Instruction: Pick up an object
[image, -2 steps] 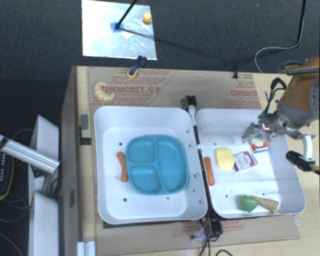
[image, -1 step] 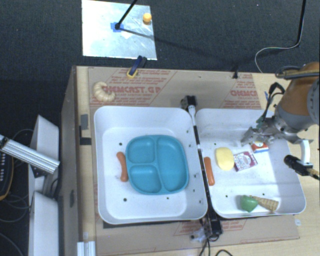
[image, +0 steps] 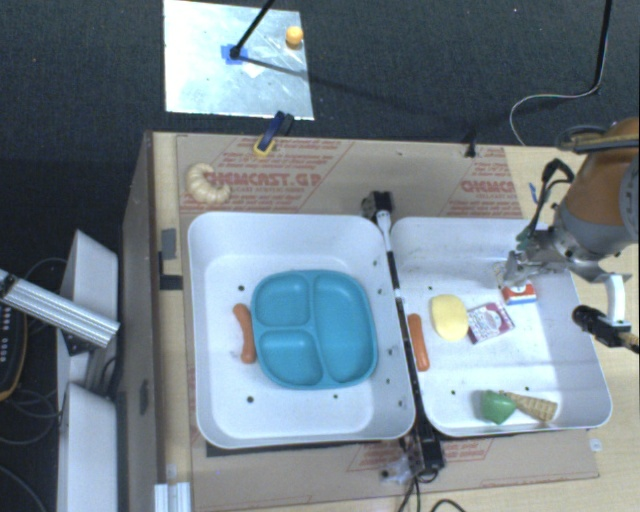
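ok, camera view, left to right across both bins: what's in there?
Sausage → blue divided tray → second sausage → yellow piece → red-and-white packet; the gripper hangs just right of that.

Right bin as landmark: pincer over its upper right part, just above a small red-white packet. Near bin centre, yellow block w/ a red sachet just beside it. Orange sausage along its left wall. Green piece & waffle cone at its front edge. Left of it, 2nd bin w/ blue tray & another sausage.
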